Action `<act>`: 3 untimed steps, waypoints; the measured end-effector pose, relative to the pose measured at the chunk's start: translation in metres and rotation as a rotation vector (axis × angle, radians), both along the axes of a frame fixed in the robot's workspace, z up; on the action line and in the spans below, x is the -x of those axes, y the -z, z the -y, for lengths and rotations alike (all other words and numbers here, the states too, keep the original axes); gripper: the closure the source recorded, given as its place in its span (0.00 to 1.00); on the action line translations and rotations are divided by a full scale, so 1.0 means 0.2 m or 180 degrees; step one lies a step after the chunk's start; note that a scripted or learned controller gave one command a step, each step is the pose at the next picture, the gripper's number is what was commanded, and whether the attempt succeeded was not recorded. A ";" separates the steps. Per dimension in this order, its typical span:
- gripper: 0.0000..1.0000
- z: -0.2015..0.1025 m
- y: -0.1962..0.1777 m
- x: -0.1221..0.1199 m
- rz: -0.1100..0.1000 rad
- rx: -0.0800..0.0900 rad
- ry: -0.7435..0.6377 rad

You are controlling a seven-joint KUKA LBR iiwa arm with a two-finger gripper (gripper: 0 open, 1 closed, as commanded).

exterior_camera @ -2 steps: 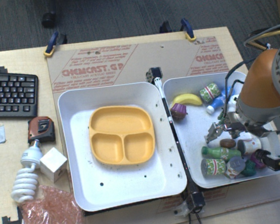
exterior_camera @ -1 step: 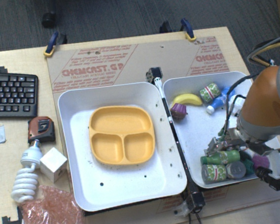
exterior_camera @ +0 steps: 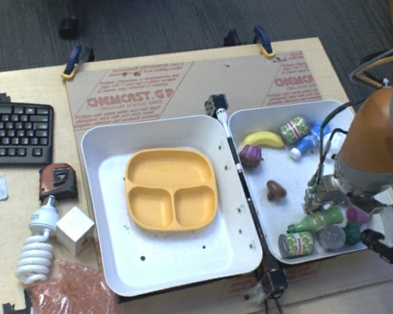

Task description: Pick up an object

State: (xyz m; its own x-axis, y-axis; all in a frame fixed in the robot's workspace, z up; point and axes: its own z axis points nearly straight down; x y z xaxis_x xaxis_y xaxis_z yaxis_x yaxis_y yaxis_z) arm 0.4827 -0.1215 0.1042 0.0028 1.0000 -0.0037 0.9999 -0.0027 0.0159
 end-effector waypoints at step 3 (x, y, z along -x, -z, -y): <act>1.00 -0.27 -0.65 -0.88 -0.0047 -0.0006 -0.0016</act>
State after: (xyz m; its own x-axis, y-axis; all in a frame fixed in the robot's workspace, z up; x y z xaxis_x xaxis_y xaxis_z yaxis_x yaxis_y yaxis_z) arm 0.6591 -0.0671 0.2346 -0.0024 1.0000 -0.0020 1.0000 0.0024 0.0011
